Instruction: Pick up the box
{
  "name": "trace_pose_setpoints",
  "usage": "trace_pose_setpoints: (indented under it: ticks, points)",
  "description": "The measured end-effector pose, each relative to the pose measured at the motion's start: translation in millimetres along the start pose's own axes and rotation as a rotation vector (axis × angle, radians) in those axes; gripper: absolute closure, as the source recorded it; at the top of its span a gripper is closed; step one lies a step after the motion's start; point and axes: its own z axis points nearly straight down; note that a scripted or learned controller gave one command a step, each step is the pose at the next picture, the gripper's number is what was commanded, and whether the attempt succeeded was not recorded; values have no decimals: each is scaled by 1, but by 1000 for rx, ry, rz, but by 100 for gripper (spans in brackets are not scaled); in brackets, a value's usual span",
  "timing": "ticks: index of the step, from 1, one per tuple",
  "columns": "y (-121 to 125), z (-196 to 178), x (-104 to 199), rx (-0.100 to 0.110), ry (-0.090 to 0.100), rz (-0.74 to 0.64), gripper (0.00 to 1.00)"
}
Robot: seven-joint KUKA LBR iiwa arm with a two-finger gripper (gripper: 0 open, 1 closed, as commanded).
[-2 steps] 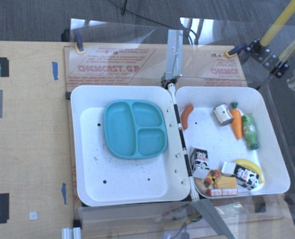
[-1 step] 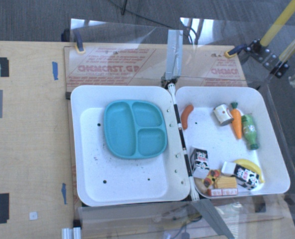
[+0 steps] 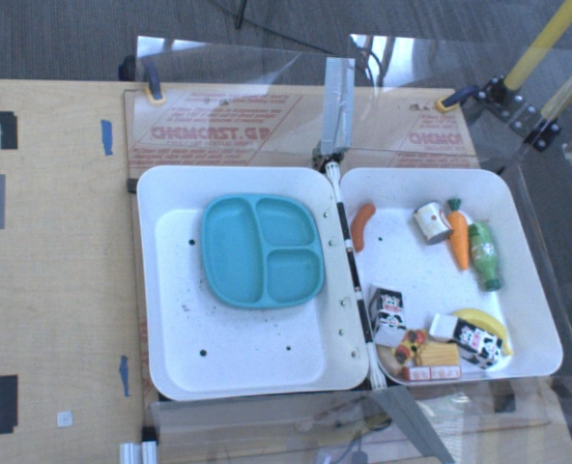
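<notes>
Frankly, how the jaws stand cannot be told from this camera view, nor whether they have hold of anything.

The box (image 3: 389, 311) is, as far as the coarse picture allows, the small black-and-white printed carton lying in the right bin (image 3: 414, 271), hard against that bin's left wall and toward its near edge. Just beside it, nearer the front rim, sit a few small red and yellow pieces (image 3: 408, 347), too small to name, and a yellow block (image 3: 440, 354) touching them. To the right of the block lies a second black-and-white carton (image 3: 480, 343), with a banana (image 3: 490, 323) curving along its far side.

Further back in the same bin, well apart from the box, an orange-red sausage-shaped piece (image 3: 361, 226) lies near the left wall. A grey-white can (image 3: 429, 221), a carrot (image 3: 457, 238) and a green bottle (image 3: 484, 255) are grouped toward the far right, the carrot between the other two.

The left bin (image 3: 257, 348) holds a teal divided plate (image 3: 263, 249), flat, in its far half. Both bins rest on the pale wooden counter (image 3: 54, 259), with a printed brown sheet (image 3: 218, 131) behind them.
</notes>
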Motion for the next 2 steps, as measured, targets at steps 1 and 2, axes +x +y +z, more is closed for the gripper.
trace_pose_setpoints:
  ticks: [1, 2]
  points:
    - [3, -8, 1, 0, -4, -3, 100]
    - [5, -16, 1, 0, -7, -7, 100]
